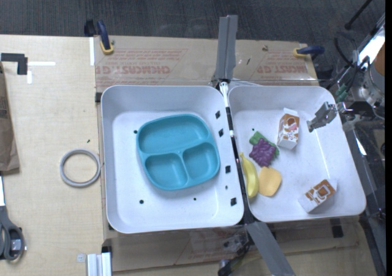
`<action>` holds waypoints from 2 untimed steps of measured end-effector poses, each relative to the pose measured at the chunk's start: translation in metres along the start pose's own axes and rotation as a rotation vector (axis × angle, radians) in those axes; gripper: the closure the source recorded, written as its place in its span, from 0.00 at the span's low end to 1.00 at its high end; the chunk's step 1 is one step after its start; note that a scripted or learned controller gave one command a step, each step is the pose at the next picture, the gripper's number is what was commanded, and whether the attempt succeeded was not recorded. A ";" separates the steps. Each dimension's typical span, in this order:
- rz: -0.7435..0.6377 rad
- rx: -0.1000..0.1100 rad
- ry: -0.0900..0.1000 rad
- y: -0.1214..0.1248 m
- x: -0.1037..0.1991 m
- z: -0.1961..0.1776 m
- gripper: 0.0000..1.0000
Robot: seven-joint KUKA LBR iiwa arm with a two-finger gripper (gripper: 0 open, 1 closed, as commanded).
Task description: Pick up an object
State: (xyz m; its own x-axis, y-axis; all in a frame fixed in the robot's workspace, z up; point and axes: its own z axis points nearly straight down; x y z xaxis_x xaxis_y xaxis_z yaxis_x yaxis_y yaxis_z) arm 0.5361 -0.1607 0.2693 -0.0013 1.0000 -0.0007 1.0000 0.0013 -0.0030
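Near the far right of the right bin, you see the gripper above the floor, grasping nothing; finger spacing cannot be determined. Just left stands a small carton. Another carton lies nearer you.

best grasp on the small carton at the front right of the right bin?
Judging by pose: the carton lies flat and tilted, clear of the yellow toy. Come straight down and pinch across its narrow width with the end effector; its long sides are free.
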 end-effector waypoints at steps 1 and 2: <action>0.218 -0.011 -0.001 0.042 -0.029 0.151 0.00; 0.239 -0.003 0.000 0.059 -0.035 0.097 0.00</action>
State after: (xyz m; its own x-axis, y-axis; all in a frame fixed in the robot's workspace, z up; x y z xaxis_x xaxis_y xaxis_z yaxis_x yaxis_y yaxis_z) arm 0.5947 -0.1955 0.1719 0.2352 0.9719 -0.0014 0.9719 -0.2352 0.0000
